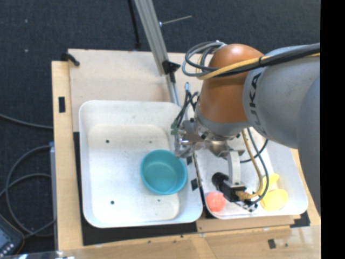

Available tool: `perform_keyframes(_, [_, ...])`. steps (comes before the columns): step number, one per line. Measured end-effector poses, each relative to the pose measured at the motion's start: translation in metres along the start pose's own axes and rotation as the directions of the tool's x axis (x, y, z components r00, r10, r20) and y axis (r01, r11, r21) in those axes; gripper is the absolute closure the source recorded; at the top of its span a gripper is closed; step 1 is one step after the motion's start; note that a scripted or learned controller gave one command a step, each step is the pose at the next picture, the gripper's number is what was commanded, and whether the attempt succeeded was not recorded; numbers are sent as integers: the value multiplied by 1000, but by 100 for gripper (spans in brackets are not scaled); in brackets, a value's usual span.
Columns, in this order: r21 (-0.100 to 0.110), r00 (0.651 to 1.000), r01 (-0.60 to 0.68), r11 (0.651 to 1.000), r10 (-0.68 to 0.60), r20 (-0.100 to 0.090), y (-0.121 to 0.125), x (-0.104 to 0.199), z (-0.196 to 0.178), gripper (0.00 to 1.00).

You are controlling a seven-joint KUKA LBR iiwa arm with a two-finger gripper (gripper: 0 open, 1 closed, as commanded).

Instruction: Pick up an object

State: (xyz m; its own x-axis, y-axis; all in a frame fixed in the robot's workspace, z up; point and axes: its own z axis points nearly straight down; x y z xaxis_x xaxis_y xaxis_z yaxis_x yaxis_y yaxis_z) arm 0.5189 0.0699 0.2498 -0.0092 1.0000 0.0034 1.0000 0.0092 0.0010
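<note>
- While I watch through the overhead camera, the left bin point(108, 144) on the surface point(63, 161) holds a single thing: a blue bowl point(163, 171), upright, in the bin's right part, close to the wall it shares with the other bin.
- The pincer point(185, 143) hangs just above the bowl's upper right rim, over the strip where the bins meet. The wrist hides it, so I cannot tell whether it is spread or pressed together, and I see nothing pinched.
- My worry is that a descent from here lands on the bin walls or the bowl's rim, tipping or shoving the bowl instead of catching it.
- In the right bin point(269, 213), a pink ball point(215, 200) lies near the front left corner, with a yellow piece point(276, 197) further right, both under the arm point(280, 101). An off-centre pinch would likely send the ball rolling.
</note>
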Motion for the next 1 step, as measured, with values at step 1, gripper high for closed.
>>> perform_keyframes(1, [1, 1000, -6, 1000, 6, 1, 0, -3, 1, 0])
